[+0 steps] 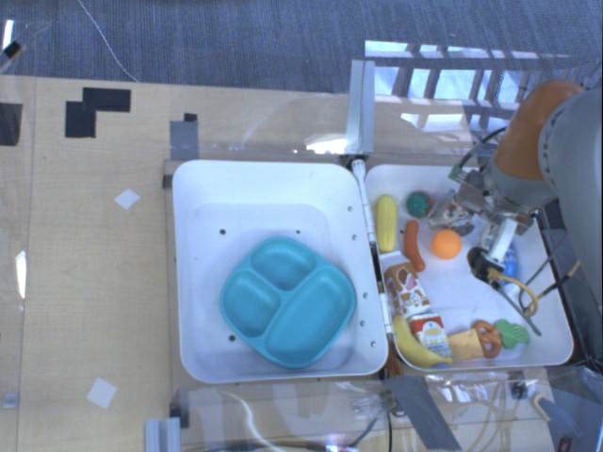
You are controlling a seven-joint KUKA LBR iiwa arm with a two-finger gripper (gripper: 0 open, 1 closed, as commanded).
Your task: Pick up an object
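In the right bin (556,347) lie several toy foods. Along its left wall is a yellow corn cob (385,222), with a green ball (418,202), a red sausage (413,245) and an orange (447,244) beside it. My gripper (450,216) hangs low over the bin's back middle, just right of the green ball and just above the orange. Nothing visibly sits in it. The grey arm with its orange band (532,130) comes in from the right and hides the bin's back right corner.
The left bin (203,191) holds a blue divided plate (287,299). At the right bin's front lie a brown carton (407,292), a banana (413,344), a pretzel (482,339) and a green toy (512,332). Cables (516,290) trail beside the wrist.
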